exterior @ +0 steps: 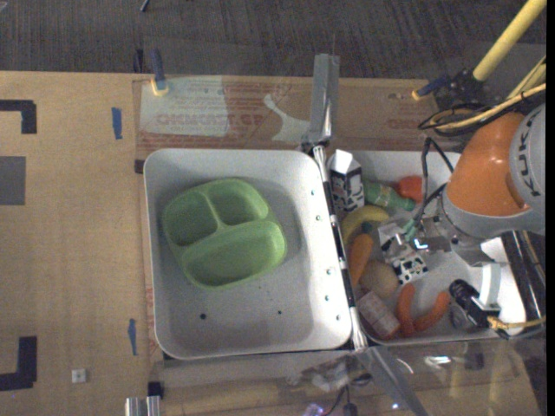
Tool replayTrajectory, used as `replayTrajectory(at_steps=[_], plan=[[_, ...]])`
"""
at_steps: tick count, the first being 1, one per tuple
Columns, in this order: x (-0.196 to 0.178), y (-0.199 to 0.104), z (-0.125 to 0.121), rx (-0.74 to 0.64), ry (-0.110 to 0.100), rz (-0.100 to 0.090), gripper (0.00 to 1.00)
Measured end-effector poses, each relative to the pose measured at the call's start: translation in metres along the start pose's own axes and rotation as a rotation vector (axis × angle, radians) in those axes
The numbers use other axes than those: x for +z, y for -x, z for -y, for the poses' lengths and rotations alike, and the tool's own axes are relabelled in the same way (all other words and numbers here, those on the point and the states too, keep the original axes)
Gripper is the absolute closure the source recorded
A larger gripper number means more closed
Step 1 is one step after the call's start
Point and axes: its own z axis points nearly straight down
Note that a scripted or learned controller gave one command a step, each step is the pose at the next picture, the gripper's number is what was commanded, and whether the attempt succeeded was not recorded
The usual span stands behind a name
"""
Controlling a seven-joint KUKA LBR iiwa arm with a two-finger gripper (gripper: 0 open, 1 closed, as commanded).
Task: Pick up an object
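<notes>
Objects for picking lie heaped in the right bin (512, 319): a small milk carton (348, 183) at its far left corner, a banana (362, 219) just nearer, an orange carrot-like piece (360, 258), a pale round potato-like lump (379, 277), and red sausage-shaped pieces (406, 308) toward the near edge. You will find them crowded and touching, so a clean grip on one alone looks hard.

Your gripper (408, 248) hangs over the middle of that heap, close to the banana and the pale lump, with the arm (490, 180) coming in from the right. You cannot tell from this view whether the jaws are spread or pressed together, nor whether anything sits between them.

To the left, the second bin (165, 319) carries a green divided plate (225, 230), lying flat and well apart from the heap. Both bins rest side by side on the surface (69, 232), likely so one feeds the other.
</notes>
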Motion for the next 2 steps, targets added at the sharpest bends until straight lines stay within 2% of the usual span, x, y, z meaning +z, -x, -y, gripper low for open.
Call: replayTrajectory(at_steps=[1,2], plan=[[-0.1145,-0.0623,0.0048,0.052,-0.003,-0.001,1.00],[-0.1238,-0.0624,0.0041,0.051,-0.002,0.000,1.00]])
